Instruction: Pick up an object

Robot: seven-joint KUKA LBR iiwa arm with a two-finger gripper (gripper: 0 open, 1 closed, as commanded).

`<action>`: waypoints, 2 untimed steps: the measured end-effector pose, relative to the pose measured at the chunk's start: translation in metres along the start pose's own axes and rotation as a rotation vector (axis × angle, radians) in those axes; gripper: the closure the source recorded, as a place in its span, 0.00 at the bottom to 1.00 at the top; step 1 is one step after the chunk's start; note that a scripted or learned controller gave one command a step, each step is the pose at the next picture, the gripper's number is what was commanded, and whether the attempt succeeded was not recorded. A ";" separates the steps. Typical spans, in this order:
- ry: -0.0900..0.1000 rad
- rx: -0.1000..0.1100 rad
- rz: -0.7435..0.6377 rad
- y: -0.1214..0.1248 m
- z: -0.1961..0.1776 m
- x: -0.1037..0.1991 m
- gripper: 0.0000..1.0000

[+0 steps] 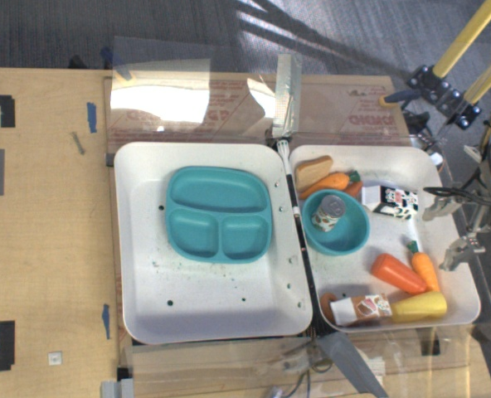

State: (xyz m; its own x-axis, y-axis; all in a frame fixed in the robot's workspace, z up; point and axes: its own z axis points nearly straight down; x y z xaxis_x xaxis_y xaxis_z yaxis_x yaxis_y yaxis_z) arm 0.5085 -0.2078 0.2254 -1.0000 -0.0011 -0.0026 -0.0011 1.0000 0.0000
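I am looking down on the worktop (46,222) and counting two white bins sitting side by side, their inner walls touching. The left bin (138,288) is carrying one teal divided plate (219,214) with three compartments, lying flat near its middle. All the loose pieces to pick from are lying in the right bin (465,305), and they are crowding each other. One teal bowl (345,232) is sitting against the dividing wall with one small grey-topped can (330,211) standing inside it. One tan bread-like piece (313,171) and one carrot (338,182) are lying just behind the bowl, and one white carton with black markings (392,199) is lying to their right. Nearer the front, two more orange vegetables (397,274) are lying side by side, touching, above one yellow banana (420,307), and one labelled packet (360,308) is resting against the banana's left end. I cannot tell the end effector's state from here.
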 end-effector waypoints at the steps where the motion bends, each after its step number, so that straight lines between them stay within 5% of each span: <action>1: -0.003 -0.001 -0.105 -0.001 0.091 -0.092 0.00; 2: -0.001 0.001 -0.182 0.032 0.137 -0.160 0.00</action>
State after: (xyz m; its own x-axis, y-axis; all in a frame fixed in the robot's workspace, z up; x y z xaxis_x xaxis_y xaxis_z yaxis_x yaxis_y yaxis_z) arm 0.6684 -0.1751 0.0891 -0.9832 -0.1824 -0.0036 -0.1824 0.9832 -0.0016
